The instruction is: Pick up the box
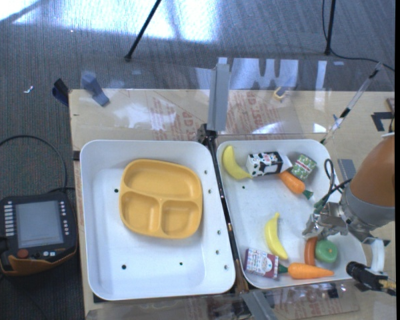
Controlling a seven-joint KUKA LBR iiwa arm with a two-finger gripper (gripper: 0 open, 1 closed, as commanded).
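Three small boxes lie in the right bin [253, 205]. A black-and-white carton [265, 164] lies on its side near the back, with a green box [305, 166] to its right. A red and white box [261, 262] lies at the front left corner. My gripper [322, 224] hangs over the right side of this bin, just above a green and orange toy [323, 251]. It is well apart from all three boxes, and nothing shows held in it.
The right bin also holds two bananas [233, 164] [275, 235] and two carrots [293, 182] [310, 271]. A yellow divided plate [161, 199] lies in the left bin [100, 245]. A grey post [218, 99] stands behind the bins.
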